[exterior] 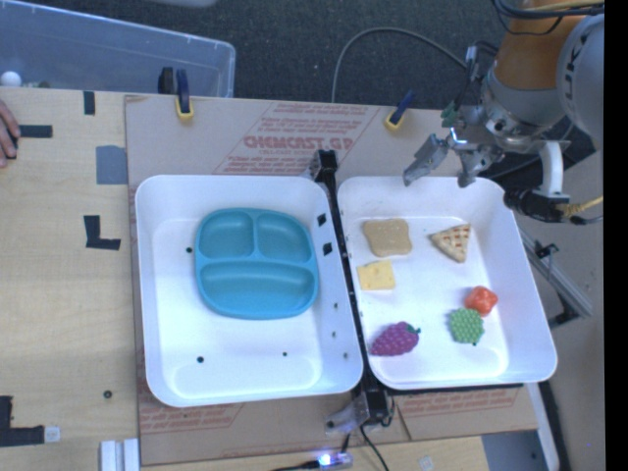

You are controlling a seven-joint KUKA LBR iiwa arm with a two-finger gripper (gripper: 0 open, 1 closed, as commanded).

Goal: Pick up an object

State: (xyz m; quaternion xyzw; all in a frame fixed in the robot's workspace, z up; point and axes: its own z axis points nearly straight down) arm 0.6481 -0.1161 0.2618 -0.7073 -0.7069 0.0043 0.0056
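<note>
The gripper (pixel 444 161) hangs spread and empty over the right bin's (pixel 525 292) far rim; the toast (pixel 386 236) and wedge (pixel 452 241) lie nearest below, loose and apart, probably for easy picking.

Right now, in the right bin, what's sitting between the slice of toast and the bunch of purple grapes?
The camera view shows a yellow cheese square lying between the toast and the grapes, with bare bin floor on either side of it.
</note>
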